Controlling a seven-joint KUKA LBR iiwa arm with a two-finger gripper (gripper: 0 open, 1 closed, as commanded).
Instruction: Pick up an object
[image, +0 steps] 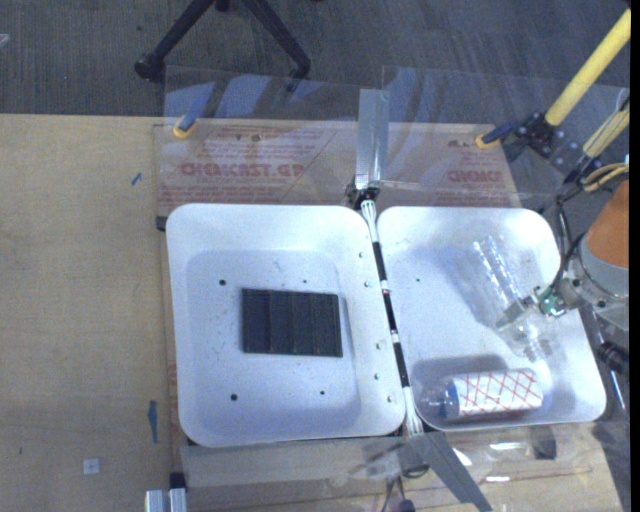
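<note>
Clear plastic bottle (503, 268) lies beside the tool (532, 308); whether it grips anything cannot be told.

1. Left white bin (200, 240): dark ribbed rectangular pad (292, 323) lying flat at centre.
2. Wooden bench (70, 300) under both bins.
3. Yellow-handled tool (590, 65) upper right.
4. Black tripod legs (225, 30) on floor.

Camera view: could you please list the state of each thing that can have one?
Dark ribbed panel: lying flat in the left bin.
Red-lattice bottle: on its side, in the right bin, near its front wall.
Clear plastic bottle: lying down, next to the claw.
</note>
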